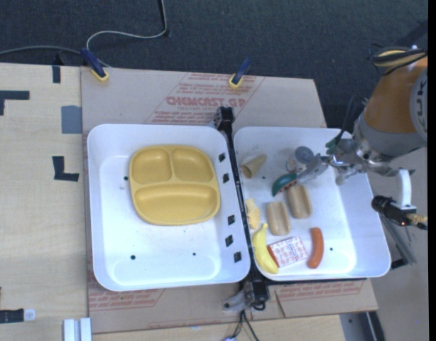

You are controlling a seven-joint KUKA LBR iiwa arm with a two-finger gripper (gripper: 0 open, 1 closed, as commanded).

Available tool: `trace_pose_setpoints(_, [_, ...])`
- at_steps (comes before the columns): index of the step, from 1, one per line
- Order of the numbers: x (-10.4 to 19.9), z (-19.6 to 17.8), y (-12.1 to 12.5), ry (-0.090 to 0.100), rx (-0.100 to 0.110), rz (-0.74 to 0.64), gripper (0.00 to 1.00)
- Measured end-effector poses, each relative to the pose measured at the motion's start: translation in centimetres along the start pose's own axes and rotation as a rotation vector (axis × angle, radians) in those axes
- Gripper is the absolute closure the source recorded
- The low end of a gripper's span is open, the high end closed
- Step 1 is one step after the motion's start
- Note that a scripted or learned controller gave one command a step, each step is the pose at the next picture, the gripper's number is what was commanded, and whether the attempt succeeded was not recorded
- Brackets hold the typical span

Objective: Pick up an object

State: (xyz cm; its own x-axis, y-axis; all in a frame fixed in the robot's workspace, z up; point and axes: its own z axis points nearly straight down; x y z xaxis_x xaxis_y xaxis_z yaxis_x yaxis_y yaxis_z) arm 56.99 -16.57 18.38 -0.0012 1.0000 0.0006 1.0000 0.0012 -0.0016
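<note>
- Food sits in the right bin [360, 261] nearest the camera: a banana [263, 247], a red-checked packet [287, 251] and a sausage [315, 247].
- Two buns [289, 210] lie just beyond.
- My gripper [302, 163] hovers over a green object [282, 184]; I cannot tell how it is set.
- A yellow divided plate [175, 184] fills the left bin [108, 212].

Tool [301, 163] low, arm reaching leftward
</note>
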Motion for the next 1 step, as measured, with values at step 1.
trace_pose_setpoints(1, [3.37, 9.74, 3.76, -0.001, -0.005, -0.001, 0.0])
